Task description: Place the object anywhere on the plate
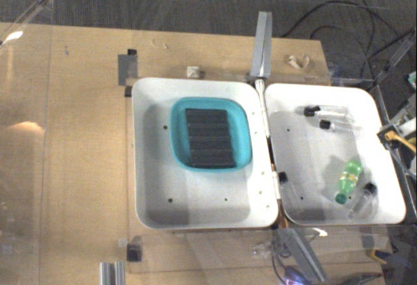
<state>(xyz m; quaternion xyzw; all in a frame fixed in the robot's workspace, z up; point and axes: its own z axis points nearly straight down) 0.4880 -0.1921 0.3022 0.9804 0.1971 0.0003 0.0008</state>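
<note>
Two white bins sit side by side on the tan surface. The left bin holds a teal plate with rounded corners, set toward the bin's far half. A dark ridged insert lies in the plate's middle.

The loose things are all in the right bin, well apart from the plate. A green bottle lies on its side near the right wall, its cap pointing toward the near edge. Just beside it, nearer the corner, lies a clear bottle with a dark cap; whether the two touch is hard to tell. Toward the far side lie two clear vials with black caps – one close to the far wall, the other just below it, both roughly level.

A grey bar runs away from the seam between the bins, and black cables cross the carpet beyond. The claw's state cannot be told from this view.
</note>
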